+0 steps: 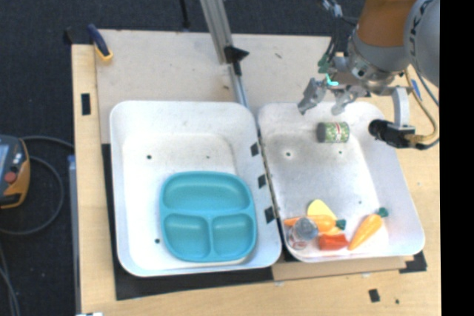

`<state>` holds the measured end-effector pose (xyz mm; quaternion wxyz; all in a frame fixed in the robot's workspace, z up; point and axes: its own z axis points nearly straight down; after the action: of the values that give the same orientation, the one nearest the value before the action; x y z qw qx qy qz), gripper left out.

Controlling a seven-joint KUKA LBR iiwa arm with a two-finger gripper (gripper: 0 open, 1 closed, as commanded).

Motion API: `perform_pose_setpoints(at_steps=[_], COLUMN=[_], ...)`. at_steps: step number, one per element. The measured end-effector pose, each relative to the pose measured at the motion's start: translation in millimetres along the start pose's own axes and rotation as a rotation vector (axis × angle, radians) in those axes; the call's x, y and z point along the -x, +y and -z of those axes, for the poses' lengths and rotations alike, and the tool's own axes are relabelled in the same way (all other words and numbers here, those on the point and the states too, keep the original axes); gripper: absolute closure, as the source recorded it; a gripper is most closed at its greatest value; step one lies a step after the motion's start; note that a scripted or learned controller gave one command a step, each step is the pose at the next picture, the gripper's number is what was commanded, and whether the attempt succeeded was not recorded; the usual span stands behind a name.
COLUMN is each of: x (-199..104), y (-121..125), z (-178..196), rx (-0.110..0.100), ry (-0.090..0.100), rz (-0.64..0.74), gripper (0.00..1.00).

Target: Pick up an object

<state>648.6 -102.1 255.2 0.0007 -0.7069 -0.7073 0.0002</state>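
While the gripper (324, 99) hung spread and empty just above the small can (333, 132), you had one clear risk: the can lay on its side near the right bin's (392, 181) far wall and, I judged, could roll off a closing finger. You had two bins, one can, one blue tray (209, 216) in the left bin (133, 152), one toy carrot (366, 230), and a jumble beside it I couldn't count.
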Motion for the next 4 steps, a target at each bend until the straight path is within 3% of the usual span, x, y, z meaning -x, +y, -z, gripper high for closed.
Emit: perform_pose_setpoints(at_steps=[1,2,4], x=[0,9,12], y=[1,8,-1], z=[1,-54,-156], rx=[0.003,-0.001,0.000], ry=[0.000,-0.003,-0.003], rz=[0.000,-0.001,-0.003], gripper=[0.00,0.00,0.00])
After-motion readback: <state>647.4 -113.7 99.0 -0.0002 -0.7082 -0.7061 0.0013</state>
